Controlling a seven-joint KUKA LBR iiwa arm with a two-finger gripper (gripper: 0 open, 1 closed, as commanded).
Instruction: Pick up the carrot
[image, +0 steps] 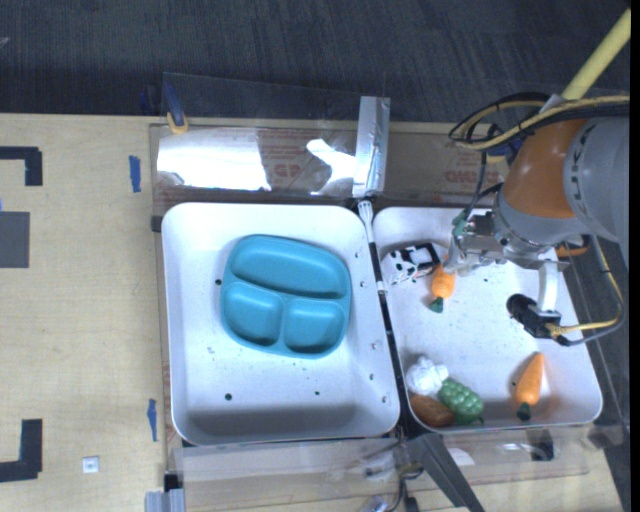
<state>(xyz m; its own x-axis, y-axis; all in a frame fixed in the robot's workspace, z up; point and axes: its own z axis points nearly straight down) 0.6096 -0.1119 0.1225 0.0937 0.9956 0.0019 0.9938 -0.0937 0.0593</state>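
At the near edge of the right bin (590, 400) lie a green bumpy toy (462, 397), a white piece (427, 376) and a brown piece (432, 408). Just right of them a carrot (529, 379) rests on the bin floor, long axis nearly upright in the view, green end toward the near rim. Farther back, a second carrot (442, 285) hangs below the pincer (447, 262), its green tip pointing down; whether the pincer grips it cannot be told. The left bin (190, 380) holds a blue divided tray (285, 293).
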